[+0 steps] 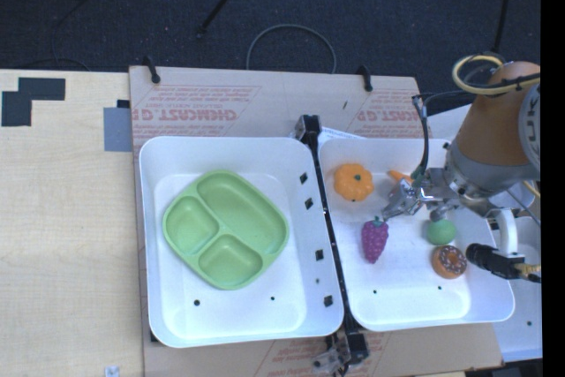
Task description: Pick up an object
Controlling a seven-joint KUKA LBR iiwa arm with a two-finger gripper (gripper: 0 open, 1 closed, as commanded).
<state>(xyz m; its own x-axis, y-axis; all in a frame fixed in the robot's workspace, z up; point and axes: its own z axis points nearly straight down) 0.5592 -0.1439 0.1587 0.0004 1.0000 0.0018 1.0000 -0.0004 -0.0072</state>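
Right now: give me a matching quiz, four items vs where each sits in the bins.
Items:
1. plate
2. pumpkin
3. grapes
4. donut

Places:
A. right bin, back, near the divider
B. left bin
C. right bin, front right
D. right bin, just in front of the gripper

Pairs: 1-B, 2-A, 3-D, 4-C
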